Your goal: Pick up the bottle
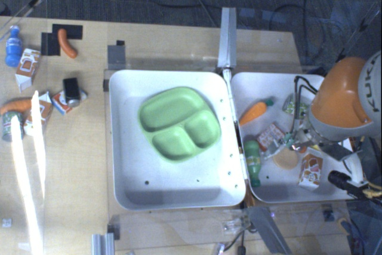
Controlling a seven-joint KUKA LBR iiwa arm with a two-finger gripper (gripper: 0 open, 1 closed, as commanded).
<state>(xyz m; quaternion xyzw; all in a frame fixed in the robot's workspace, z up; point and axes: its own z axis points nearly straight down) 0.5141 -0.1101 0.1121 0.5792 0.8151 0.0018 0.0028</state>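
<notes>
The grey arm with the orange band (341, 98) reaches in from the right and bends down over the right white bin (271, 83). Its jaws (290, 141) hang low in the middle of that bin. They are small and dark here, and I cannot tell how they stand.

The green plastic bottle (252, 161) lies flat on the bin floor, just left of the jaws and a bit nearer the front edge. Its long side runs from back to front, along the bin's left wall. Which end has the cap is too blurry to tell.

A clear crinkly packet (271, 135) sits right beside the jaws, on their left. A round tan disc (287, 159) lies just in front of them. A small white and brown carton (311, 170) stands to their right and front. An orange toy carrot (253, 112) lies behind and left of them.

Farther left, the left white bin (122, 146) holds a green tray with three parts (179, 122).
</notes>
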